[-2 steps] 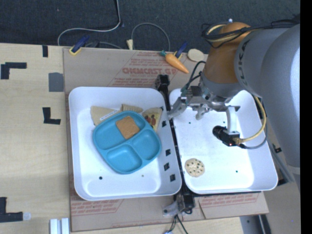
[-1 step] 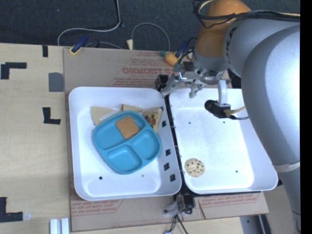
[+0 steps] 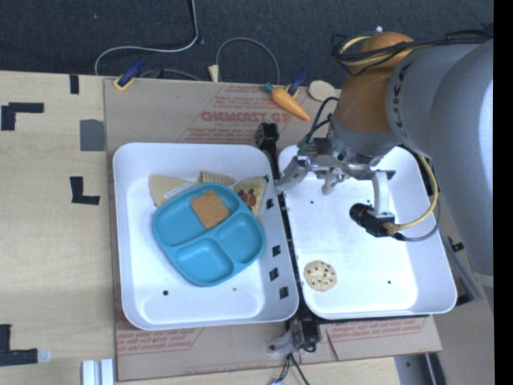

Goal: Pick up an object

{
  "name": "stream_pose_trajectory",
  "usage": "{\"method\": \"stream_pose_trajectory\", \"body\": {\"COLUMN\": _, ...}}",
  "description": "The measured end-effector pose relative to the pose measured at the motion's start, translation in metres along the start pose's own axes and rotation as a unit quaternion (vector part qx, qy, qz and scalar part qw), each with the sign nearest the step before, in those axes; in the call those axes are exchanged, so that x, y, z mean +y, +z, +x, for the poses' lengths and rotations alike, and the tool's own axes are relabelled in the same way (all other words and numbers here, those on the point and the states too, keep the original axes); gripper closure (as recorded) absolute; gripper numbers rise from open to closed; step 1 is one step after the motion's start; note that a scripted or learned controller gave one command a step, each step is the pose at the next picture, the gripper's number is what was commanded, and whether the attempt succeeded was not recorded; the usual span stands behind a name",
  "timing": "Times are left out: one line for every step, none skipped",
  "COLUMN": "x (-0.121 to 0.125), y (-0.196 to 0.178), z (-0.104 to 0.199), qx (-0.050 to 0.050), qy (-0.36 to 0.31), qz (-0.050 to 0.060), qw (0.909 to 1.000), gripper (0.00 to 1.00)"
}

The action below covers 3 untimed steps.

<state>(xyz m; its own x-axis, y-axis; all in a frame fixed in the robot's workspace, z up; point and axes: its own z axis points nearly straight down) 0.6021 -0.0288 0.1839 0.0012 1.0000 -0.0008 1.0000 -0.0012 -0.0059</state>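
Observation:
My gripper hangs over the far left part of the right bin, near the divider between the bins. Its two fingers stand apart with nothing between them. A round speckled cookie lies on the floor of the right bin, nearer the front and well clear of the gripper. In the left bin a blue divided plate carries a brown square cracker. Beige wedge-shaped pieces lie partly tucked under the plate's far edge.
An orange toy carrot and a pale round piece rest on the cardboard behind the bins. Cables loop at the back. The arm's grey body covers the right side of the right bin.

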Motion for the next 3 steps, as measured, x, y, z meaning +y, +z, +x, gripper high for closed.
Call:
{"method": "stream_pose_trajectory", "body": {"x": 0.068, "y": -0.001, "z": 0.010, "qx": 0.000, "qy": -0.003, "qz": -0.005, "qw": 1.0000, "gripper": 0.00}}
{"method": "stream_pose_trajectory", "body": {"x": -0.016, "y": 0.000, "z": 0.000, "qx": 0.000, "qy": 0.000, "qz": 0.001, "qw": 1.0000, "gripper": 0.00}}
{"method": "stream_pose_trajectory", "body": {"x": 0.023, "y": 0.000, "z": 0.011, "qx": 0.000, "qy": -0.002, "qz": -0.003, "qw": 1.0000, "gripper": 0.00}}
